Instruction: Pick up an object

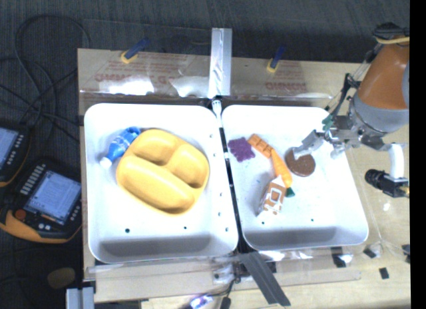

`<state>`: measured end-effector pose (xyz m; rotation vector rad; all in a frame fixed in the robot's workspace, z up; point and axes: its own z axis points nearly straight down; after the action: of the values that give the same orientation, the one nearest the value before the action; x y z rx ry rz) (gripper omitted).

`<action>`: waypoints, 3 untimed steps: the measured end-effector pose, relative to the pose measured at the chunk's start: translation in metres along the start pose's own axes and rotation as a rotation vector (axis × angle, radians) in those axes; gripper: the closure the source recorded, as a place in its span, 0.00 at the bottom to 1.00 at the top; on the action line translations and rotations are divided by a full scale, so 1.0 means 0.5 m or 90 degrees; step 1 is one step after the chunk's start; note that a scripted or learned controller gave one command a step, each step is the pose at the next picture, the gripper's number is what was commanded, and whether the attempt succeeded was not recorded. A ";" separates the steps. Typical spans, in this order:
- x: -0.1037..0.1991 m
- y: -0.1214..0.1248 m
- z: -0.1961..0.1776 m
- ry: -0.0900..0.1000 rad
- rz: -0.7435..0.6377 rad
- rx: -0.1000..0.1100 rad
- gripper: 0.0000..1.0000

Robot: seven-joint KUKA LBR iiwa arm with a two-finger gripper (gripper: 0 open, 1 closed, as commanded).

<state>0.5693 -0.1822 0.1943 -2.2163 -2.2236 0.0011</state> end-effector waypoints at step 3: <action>0.112 0.055 -0.173 -0.003 0.040 -0.001 1.00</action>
<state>0.5966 -0.1260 0.2809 -2.2874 -2.1562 0.0050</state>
